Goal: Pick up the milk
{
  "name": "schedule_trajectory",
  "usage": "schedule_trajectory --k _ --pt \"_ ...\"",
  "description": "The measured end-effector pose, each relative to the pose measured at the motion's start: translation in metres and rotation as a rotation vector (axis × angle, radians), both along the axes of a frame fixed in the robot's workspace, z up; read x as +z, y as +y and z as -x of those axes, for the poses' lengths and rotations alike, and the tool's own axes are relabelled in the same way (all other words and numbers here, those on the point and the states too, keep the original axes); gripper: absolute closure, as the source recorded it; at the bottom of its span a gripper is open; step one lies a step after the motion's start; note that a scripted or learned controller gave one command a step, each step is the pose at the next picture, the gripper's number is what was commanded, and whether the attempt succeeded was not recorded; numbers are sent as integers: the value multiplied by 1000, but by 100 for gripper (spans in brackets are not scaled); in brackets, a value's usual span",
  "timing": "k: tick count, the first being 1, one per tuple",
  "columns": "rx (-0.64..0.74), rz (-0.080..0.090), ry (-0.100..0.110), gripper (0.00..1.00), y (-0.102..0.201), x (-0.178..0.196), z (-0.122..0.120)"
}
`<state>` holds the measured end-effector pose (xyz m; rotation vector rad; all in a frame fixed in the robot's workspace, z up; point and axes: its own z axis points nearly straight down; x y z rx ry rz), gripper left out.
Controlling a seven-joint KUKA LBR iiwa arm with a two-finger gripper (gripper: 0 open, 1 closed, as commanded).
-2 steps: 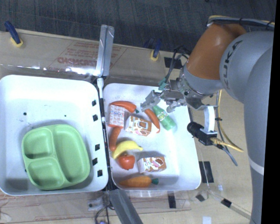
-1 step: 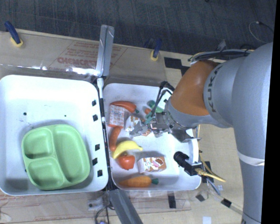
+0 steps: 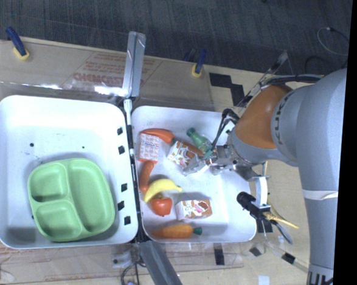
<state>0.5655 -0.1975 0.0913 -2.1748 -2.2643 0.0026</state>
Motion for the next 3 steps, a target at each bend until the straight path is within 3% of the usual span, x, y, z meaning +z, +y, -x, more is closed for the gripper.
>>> schedule_trajectory --k 1,2,3 --pt "118 -1 0 0 -3 0 59" --pt "123 -1 0 100 -3 10 58" --pt "252 -1 -2 100 111 101 32"
